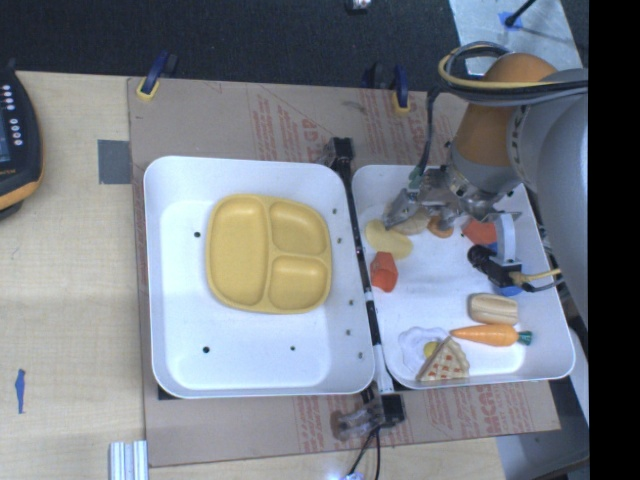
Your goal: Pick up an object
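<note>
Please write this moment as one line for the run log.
arm: over right bin | gripper: above pale yellow piece, nothing seen held | left bin: yellow divided plate | pick: not done

White bins [170,368]; yellow tray [268,252]; red block [384,271]; orange carrot [485,335]; tan roll [493,308]; orange-banded grey arm [500,118].

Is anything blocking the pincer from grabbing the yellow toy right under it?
Nothing visible blocks it. The pincer hangs in the right bin, just above the pale yellow piece, with no toy between them. The red block sits just below that piece, close enough to get bumped.
</note>
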`<state>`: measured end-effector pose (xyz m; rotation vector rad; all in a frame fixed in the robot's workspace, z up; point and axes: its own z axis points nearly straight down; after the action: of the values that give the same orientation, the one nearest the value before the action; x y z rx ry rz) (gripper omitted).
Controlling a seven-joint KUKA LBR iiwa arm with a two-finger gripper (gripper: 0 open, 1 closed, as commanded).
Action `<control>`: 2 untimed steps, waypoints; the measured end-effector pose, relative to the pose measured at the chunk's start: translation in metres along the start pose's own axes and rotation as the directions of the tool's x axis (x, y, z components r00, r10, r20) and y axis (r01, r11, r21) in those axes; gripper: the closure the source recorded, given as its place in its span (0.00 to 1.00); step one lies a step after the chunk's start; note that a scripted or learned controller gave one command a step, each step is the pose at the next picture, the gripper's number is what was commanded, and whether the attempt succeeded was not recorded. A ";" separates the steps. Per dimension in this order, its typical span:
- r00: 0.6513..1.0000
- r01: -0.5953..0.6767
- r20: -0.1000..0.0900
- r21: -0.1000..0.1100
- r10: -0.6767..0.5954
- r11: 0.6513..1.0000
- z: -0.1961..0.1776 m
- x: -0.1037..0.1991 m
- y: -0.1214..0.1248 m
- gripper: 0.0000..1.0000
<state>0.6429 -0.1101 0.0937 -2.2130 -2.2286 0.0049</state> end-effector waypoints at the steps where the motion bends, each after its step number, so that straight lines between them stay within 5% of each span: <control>1: 1.000 0.000 0.002 -0.001 0.000 1.000 -0.013 -0.003 -0.001 1.00; 2: 1.000 0.002 0.002 0.000 -0.002 1.000 -0.012 -0.003 -0.001 0.00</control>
<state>0.6421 -0.1132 0.1057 -2.2112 -2.2324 0.0079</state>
